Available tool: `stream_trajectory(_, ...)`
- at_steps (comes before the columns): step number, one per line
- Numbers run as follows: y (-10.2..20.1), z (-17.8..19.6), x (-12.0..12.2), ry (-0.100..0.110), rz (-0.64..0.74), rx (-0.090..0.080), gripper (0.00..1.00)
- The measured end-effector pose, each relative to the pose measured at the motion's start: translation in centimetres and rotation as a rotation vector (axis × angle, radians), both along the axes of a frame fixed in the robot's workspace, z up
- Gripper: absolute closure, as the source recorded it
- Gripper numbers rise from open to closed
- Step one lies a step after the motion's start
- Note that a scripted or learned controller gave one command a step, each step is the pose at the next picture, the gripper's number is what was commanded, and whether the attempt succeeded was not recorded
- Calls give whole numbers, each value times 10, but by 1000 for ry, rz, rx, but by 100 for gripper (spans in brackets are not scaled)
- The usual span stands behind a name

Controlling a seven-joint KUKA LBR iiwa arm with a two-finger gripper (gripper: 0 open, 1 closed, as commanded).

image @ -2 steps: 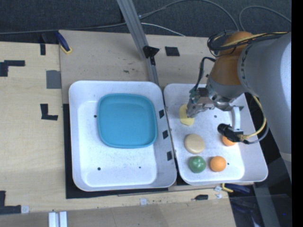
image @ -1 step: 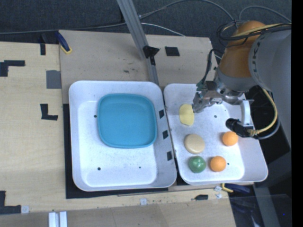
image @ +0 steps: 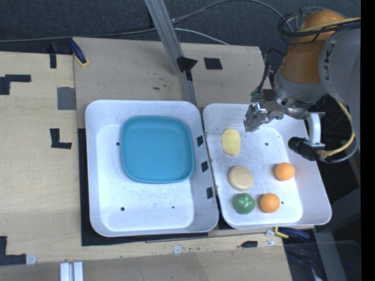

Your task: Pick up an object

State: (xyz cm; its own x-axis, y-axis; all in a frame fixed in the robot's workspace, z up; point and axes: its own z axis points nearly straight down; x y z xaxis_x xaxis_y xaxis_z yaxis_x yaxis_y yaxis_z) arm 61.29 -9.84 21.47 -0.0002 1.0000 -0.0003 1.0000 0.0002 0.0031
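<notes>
The right bin holds several small objects: a yellow oblong piece, a beige round one, a green ball and two orange balls. My gripper hangs over the far part of this bin, just right of and beyond the yellow piece. I see nothing held in it.
The left bin carries a blue square plate. A grey metal post slants up from between the bins. Cables and a black fitting hang off the arm at the right bin's far right side.
</notes>
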Motion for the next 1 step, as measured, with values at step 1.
stream_trajectory(1, 51, 13, -18, 2, 4, 1, 100)
